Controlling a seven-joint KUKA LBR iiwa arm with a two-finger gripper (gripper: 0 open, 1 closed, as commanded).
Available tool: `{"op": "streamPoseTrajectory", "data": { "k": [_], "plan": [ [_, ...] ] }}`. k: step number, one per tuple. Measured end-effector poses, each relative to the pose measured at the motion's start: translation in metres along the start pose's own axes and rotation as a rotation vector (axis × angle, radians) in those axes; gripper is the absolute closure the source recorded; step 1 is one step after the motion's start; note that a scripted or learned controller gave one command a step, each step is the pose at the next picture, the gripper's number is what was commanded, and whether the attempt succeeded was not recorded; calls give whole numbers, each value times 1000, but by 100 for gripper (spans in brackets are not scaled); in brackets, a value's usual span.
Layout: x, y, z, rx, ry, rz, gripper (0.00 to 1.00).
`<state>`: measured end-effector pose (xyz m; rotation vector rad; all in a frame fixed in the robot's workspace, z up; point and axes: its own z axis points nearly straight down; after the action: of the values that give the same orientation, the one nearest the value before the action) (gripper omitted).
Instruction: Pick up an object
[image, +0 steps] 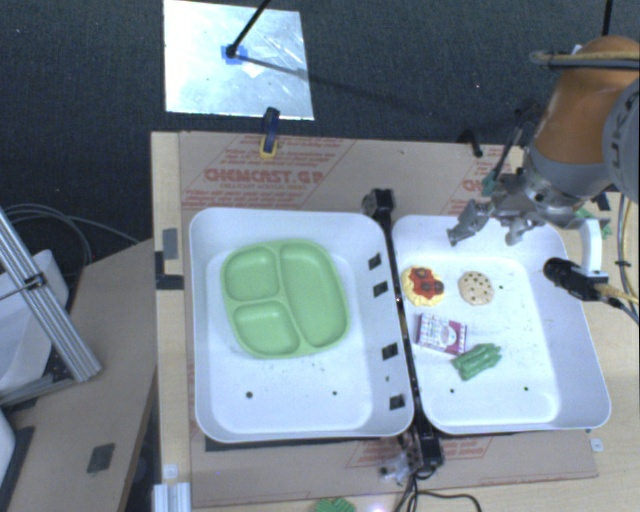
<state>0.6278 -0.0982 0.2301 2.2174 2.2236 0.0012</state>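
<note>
Four small items lie in the right bin (575, 395): a pizza slice toy (424, 286) near its left wall, a chocolate-chip cookie (477, 288) just beside it toward the middle, a pink-and-white packet (441, 334) below them, and a green bean pod (476, 360) touching the packet's lower right corner. The gripper (490, 226) hangs over the bin's far edge, well apart from all four, its two fingers spread and holding nothing. The left bin (210, 400) carries a green compartment tray (284, 299), set toward its far left corner.
</note>
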Motion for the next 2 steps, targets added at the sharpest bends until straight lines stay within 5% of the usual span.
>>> {"op": "streamPoseTrajectory", "data": {
  "k": [1, 2],
  "plan": [
    [-22, -26, 67, 6, 1, 4, 0],
    [-49, -108, 138, 4, 2, 9, 0]
  ]
}}
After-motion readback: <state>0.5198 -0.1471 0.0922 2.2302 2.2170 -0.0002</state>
